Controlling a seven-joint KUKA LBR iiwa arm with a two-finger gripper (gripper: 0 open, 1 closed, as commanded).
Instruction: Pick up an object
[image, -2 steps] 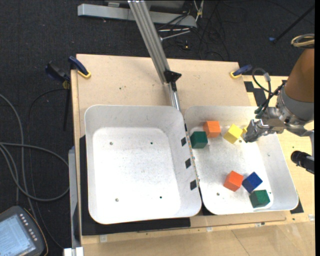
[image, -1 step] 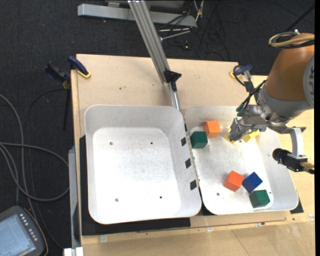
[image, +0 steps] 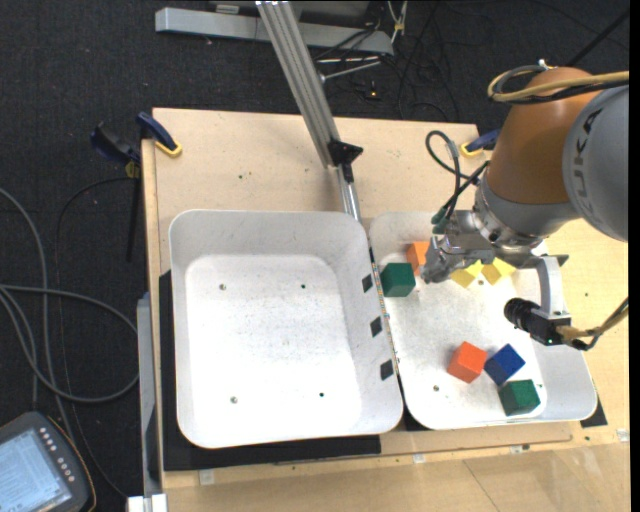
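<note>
The grey two-finger gripper (image: 445, 262) sits low in the right-hand shallow white bin (image: 570, 405), over small yellow blocks (image: 478, 274), placed for a grab. Whether it is parted or closed cannot be told. The green cube (image: 397, 279) lies just beside it.

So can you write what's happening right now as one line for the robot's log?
end effector: low in right bin, grip unclear | near: green block, orange block, yellow blocks | lifted: nothing seen
</note>
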